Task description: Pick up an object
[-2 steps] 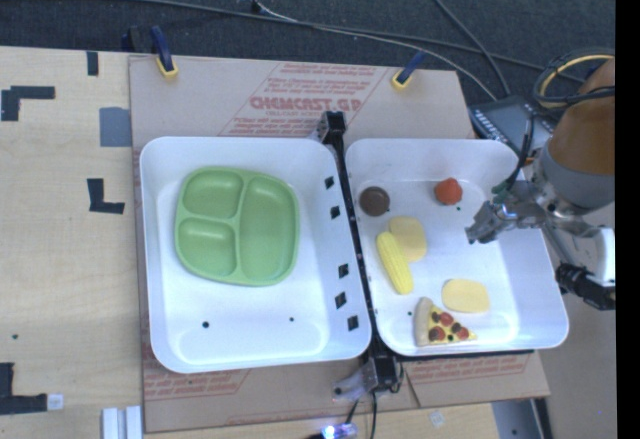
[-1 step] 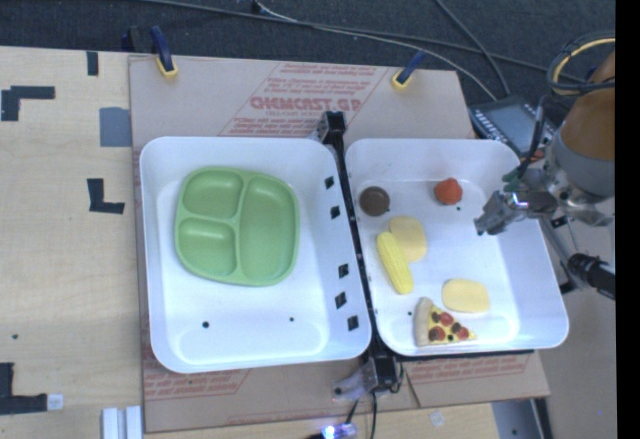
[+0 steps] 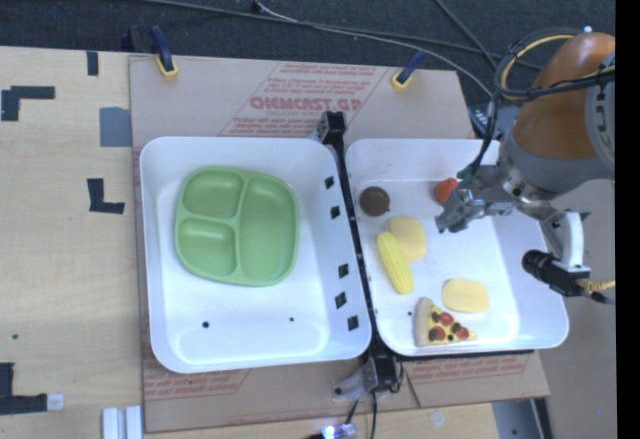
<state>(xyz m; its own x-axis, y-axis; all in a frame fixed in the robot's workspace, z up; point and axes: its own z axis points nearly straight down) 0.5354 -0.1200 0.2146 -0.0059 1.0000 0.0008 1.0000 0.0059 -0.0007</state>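
Camera view shows our gripper [image 3: 452,214] hovering in the right bin [image 3: 520,327], near the orange piece [image 3: 445,190] at twelve o'clock; we cannot tell its opening. Next: descend and grasp.

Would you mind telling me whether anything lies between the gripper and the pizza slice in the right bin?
The gripper hangs over the upper right part of the right bin; the pizza slice lies near the front edge. A pale yellow oval piece lies roughly on that line, just above and right of the slice.
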